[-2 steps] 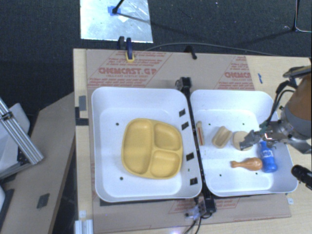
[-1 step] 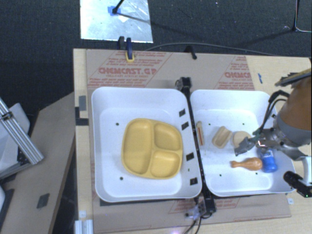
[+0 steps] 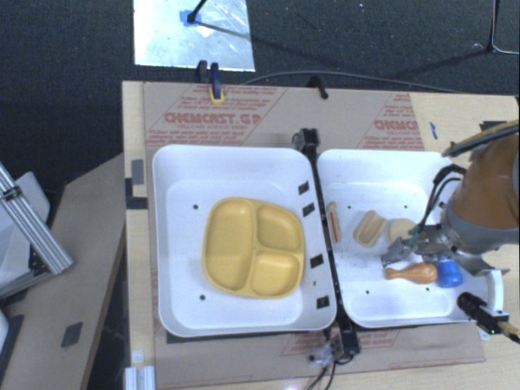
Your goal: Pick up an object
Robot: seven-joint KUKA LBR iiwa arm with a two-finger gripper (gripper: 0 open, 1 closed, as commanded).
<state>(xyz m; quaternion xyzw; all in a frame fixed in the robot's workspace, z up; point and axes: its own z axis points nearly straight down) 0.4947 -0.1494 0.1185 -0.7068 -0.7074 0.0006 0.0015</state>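
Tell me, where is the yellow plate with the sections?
In the camera view, the yellow divided plate lies in the middle of the left white bin, across the divider from the right bin where the gripper is.

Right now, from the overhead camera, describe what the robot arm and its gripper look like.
The grey KUKA arm enters from the right with a broad orange-brown band above its wrist. Thin black cables loop along its left side down toward the wrist. The small two-finger gripper is dark grey metal, pointed and angular. No lettering or markings can be made out on it.
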